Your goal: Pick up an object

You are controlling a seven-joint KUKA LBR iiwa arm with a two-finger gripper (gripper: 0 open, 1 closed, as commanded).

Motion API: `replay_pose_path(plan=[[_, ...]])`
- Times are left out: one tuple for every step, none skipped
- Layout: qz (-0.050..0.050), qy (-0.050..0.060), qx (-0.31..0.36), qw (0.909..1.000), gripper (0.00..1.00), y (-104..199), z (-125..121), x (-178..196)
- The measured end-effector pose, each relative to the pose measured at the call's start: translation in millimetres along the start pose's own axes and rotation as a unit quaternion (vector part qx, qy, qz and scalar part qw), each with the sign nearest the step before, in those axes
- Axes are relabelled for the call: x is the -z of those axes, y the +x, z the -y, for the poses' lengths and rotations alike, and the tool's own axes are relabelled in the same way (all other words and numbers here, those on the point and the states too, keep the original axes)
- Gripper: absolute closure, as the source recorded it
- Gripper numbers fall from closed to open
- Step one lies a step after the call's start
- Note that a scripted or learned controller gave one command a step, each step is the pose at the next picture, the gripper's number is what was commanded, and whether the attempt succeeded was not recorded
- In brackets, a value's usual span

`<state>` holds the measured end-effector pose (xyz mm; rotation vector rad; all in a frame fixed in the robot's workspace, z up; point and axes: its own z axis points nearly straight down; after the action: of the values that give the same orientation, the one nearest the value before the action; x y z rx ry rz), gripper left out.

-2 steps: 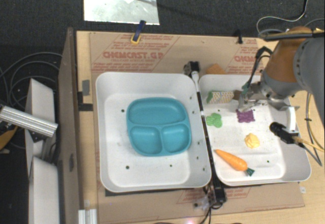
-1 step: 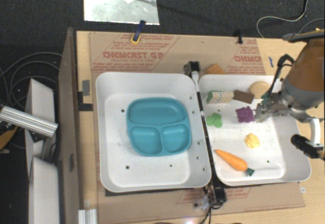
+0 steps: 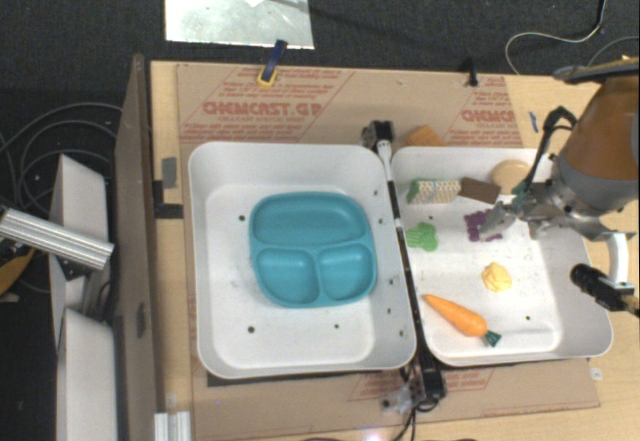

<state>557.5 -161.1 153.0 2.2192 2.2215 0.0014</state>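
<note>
Purple toy (image 3: 477, 225) in the right half of the frame, on the floor of the right bin (image 3: 560, 329), touching the gripper (image 3: 497, 217) tip. Cannot tell the pincer's state. Just left, green toy (image 3: 422, 236); below, yellow piece (image 3: 496, 276) and carrot (image 3: 458, 315). Further left, teal divided plate (image 3: 312, 247) inside the left bin (image 3: 220, 229).

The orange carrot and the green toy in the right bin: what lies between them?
In the camera view, bare white bin floor lies between the carrot and the green toy; nothing sits on that stretch.
</note>
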Motion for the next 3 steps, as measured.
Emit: replay_pose_path(plan=[[0.001,-0.003,0.003,1.0000,0.00,28,-51,-69],[0.000,0.007,0.005,1.0000,0.00,57,-94,-68],[0.001,-0.001,0.000,1.0000,0.00,47,-59,-67]])
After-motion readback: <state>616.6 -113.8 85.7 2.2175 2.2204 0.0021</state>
